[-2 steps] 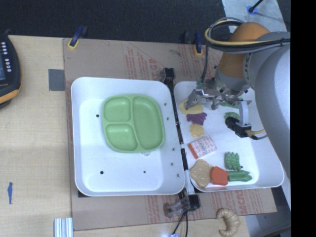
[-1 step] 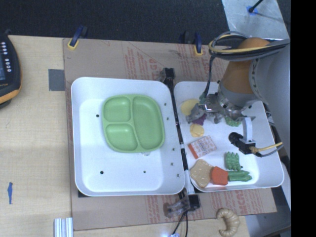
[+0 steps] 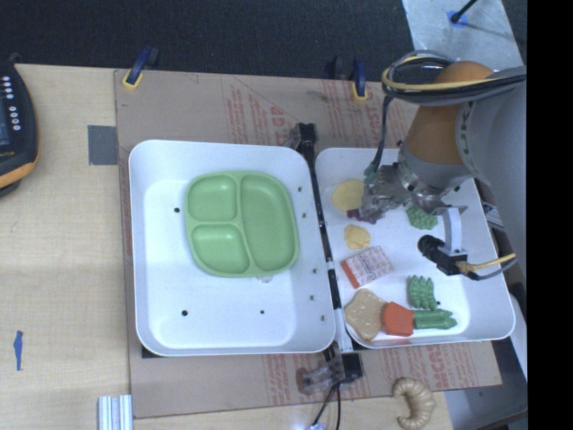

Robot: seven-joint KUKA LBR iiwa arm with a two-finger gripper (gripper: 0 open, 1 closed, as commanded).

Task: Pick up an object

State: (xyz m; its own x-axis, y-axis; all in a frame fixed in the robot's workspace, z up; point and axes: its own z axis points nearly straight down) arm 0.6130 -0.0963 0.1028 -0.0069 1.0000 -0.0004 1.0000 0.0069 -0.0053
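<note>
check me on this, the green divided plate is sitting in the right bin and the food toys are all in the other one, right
Not quite. The camera view shows the green divided plate sitting in the left bin, not the right one. The food toys, such as the slice of bread and the red-and-white packet, do lie in the other bin, the right bin, where the gripper is.

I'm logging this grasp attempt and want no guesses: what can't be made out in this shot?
- Gripper: open or shut is unreadable in the camera view; the wrist covers it from above.
- Dark red item by the yellow piece: mostly hidden under the gripper; identity unclear.
- Green toy: partly covered by the arm.
- Controller: cut off by the left edge.
</note>
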